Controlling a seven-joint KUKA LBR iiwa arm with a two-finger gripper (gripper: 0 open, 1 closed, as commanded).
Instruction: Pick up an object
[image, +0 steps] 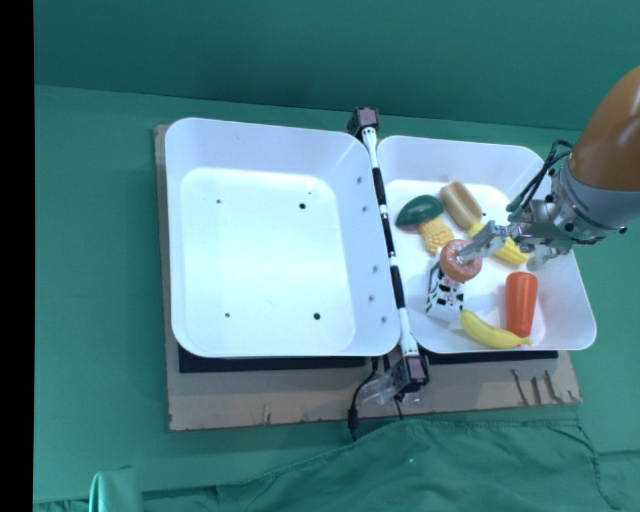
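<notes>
While toys crowd the right bin (560, 310), the gripper (478, 246), state unclear, hovers over the donut (460, 260).

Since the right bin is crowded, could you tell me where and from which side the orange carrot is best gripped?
Probably across the middle of the orange carrot, coming straight down. It lies flat, lengthwise toward the bin's near wall, with bare floor to its right. The banana sits close by its lower end, so avoid that end.
</notes>
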